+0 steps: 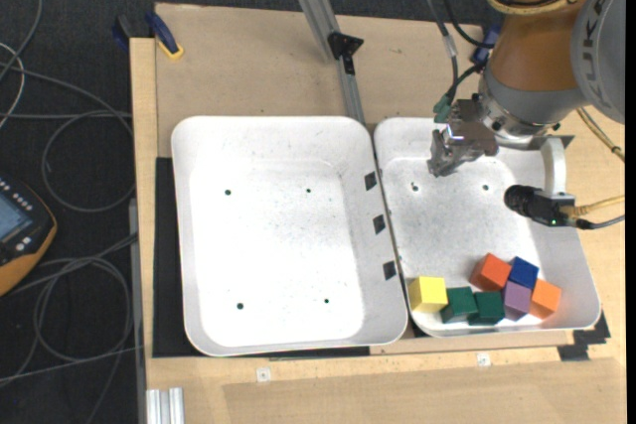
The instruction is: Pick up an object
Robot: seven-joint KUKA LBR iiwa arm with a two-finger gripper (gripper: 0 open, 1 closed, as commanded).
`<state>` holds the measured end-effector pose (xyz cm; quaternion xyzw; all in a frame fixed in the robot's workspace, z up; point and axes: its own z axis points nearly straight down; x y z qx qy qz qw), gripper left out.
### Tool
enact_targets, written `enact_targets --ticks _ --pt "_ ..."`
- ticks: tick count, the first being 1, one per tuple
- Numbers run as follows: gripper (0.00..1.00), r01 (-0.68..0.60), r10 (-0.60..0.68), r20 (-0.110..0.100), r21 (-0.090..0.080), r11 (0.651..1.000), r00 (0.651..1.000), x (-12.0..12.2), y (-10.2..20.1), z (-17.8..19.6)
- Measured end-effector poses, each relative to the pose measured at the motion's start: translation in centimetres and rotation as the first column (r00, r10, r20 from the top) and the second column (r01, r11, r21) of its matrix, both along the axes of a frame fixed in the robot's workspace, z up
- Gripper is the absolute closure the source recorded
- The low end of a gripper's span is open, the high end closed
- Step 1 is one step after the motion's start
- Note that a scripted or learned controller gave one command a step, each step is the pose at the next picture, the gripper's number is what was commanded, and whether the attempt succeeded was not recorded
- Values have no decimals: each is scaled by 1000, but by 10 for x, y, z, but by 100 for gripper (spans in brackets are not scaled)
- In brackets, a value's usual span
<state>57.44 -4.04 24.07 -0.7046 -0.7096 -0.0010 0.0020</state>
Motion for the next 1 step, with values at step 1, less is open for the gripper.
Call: enact_targets --ticks 1 --pt "100 -1 1 0 0 1000 1000 -16 56 10"
